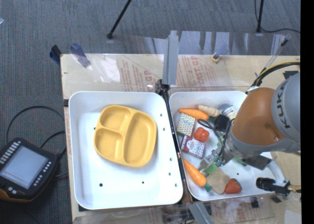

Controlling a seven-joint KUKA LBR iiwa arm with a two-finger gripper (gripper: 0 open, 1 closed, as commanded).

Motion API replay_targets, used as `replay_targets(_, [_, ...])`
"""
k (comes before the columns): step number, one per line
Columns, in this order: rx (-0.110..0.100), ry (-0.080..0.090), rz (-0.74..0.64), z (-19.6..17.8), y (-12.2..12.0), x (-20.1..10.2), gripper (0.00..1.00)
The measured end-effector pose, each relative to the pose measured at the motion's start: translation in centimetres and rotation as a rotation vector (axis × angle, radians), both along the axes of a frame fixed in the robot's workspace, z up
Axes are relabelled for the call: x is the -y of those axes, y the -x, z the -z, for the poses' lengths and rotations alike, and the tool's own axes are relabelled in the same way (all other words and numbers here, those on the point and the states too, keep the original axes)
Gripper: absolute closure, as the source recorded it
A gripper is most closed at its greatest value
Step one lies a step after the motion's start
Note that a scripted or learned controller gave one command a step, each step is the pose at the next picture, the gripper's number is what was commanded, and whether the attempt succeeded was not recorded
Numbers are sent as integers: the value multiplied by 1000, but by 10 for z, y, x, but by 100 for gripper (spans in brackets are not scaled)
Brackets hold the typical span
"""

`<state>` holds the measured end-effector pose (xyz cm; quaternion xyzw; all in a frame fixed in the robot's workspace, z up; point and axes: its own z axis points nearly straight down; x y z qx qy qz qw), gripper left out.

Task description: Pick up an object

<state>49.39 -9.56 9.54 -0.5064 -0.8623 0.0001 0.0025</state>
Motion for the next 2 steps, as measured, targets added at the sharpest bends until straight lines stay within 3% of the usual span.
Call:
replay_targets(1, [10,0,49,-95,-66,-75,100])
replay_targets(2, [3,3,178,-109,-142,-66,100])
